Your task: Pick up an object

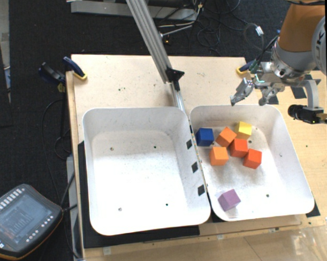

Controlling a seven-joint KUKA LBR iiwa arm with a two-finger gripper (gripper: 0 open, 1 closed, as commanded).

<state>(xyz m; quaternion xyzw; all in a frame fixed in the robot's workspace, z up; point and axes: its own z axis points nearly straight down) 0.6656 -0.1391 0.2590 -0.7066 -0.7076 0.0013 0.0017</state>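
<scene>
The gripper, fingers spread with nothing between them, hangs above the right bin's far rim, poised over 7 blocks.

My arm shows a broad orange band over a grey wrist, then a metal gripper with two slim fingers.

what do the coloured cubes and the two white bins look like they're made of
The cubes, such as the purple cube and blue cube, look like painted wood or foam: matte, flat colour, crisp edges, no glare. The view leaves open which. The left bin and right bin look like thin moulded plastic: smooth white, rounded corners, a rolled rim, scuffed with dark specks.
</scene>
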